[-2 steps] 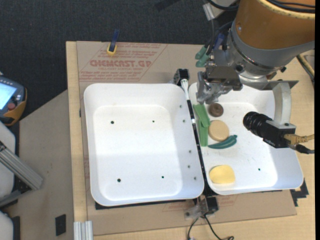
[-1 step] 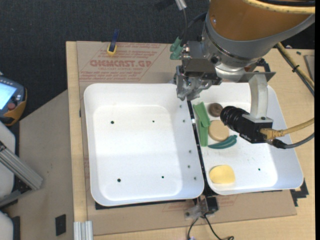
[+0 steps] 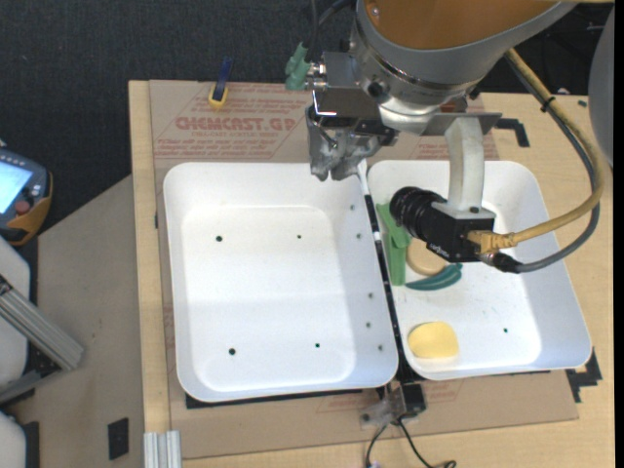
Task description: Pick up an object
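My gripper [image 3: 334, 162] hangs above the far end of the divide between the two bins, near the left bin's back right corner. In the right bin [image 3: 546, 291] a yellow rounded lump [image 3: 433, 341] lies near the front left. A green stick [image 3: 396, 250] lies along the bin's left wall. A teal curved piece [image 3: 436, 280] and a tan ring-like item [image 3: 420, 258] sit beside it, partly hidden by a black cylinder on the arm. Nothing is visibly held.
The left bin [image 3: 263, 281] sits beside the right one on a cardboard sheet [image 3: 244, 120] with red lettering. A black cylinder [image 3: 434, 225] and a yellow hose [image 3: 556, 224] from the arm overhang the right bin. A small yellow-and-blue clip [image 3: 220, 89] stands at the back left.
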`<state>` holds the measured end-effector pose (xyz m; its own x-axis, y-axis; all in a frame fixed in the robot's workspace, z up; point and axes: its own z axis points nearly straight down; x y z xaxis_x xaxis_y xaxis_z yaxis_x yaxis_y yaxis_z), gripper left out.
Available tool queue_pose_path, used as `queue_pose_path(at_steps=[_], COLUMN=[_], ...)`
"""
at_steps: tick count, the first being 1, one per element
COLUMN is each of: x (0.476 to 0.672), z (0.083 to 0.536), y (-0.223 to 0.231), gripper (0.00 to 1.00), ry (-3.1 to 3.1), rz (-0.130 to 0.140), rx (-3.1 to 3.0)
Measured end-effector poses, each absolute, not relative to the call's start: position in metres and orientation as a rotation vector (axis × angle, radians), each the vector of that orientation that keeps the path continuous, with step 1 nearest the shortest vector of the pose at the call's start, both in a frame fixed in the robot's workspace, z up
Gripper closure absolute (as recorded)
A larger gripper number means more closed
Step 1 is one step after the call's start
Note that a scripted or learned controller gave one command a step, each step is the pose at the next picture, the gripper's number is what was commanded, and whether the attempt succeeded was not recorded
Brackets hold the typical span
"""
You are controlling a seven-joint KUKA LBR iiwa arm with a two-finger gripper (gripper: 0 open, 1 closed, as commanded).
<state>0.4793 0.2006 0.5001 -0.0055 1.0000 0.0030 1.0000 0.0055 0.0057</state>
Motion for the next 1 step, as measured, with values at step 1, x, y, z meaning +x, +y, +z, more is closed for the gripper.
queue_pose_path(at_steps=[1], x=[0.4788], z=[0.4574], y=[0.2255], gripper=[1.0], ry=[2.226], rz=[-0.008], rx=[2.221])
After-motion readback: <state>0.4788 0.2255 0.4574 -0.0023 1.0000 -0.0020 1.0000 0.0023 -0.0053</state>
